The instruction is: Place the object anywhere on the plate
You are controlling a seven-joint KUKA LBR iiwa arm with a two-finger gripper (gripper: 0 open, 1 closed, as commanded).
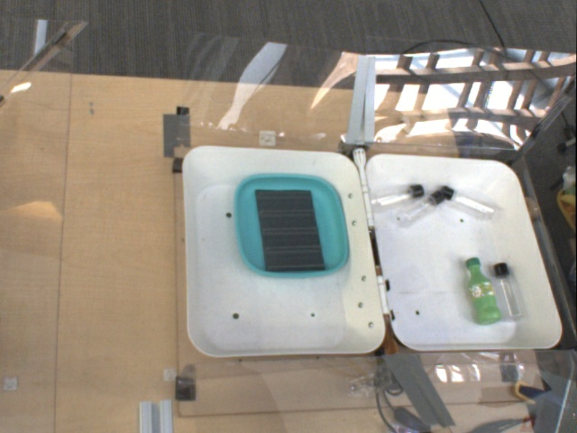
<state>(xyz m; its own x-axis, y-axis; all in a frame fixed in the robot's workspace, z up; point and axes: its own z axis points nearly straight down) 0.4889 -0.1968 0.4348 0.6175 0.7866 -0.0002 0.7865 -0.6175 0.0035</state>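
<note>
A dark ribbed slab (290, 230) lies inside the teal plate (335, 224); bare white floor rings it in the left bin (207, 323). The tool's state cannot be told.

You get bright, even light; glare streaks the clear panel (270, 70) above the bins, sunlit patches flare at top right, and the focus is slightly soft.

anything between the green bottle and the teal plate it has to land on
Only the bins' adjoining rims. The green bottle lies in the right bin, the teal plate in the left bin. A dark ribbed pad covers the plate's middle. Clear vials lie off to the side.
</note>
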